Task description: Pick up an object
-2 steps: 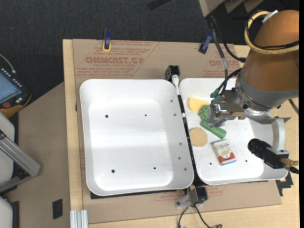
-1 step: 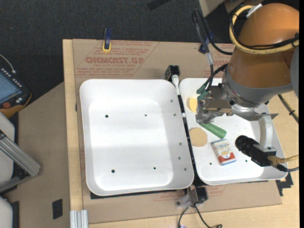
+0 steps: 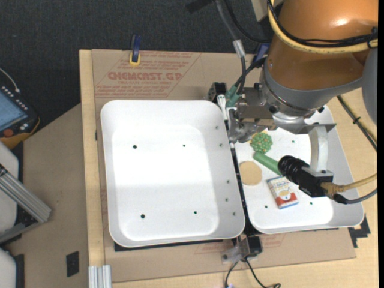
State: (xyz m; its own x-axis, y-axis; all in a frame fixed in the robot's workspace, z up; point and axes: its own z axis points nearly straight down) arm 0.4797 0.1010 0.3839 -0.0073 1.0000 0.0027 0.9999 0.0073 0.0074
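The gripper (image 3: 238, 129) hangs low over the far left corner of the right bin (image 3: 336, 218), under the grey wrist and orange band. A green toy with a bumpy round head and a stalk (image 3: 262, 147) lies just right of the gripper, nearly touching it. A tan round disc (image 3: 251, 173) rests nearer the front by the bin's left wall. A small red and white box (image 3: 282, 192) lies further front, to the right of the disc.
The left bin (image 3: 120, 125) sits beside the right one, their walls meeting along a ridge (image 3: 235, 179). Both stand on a cardboard sheet (image 3: 150, 71). The big arm body covers the right bin's far side.
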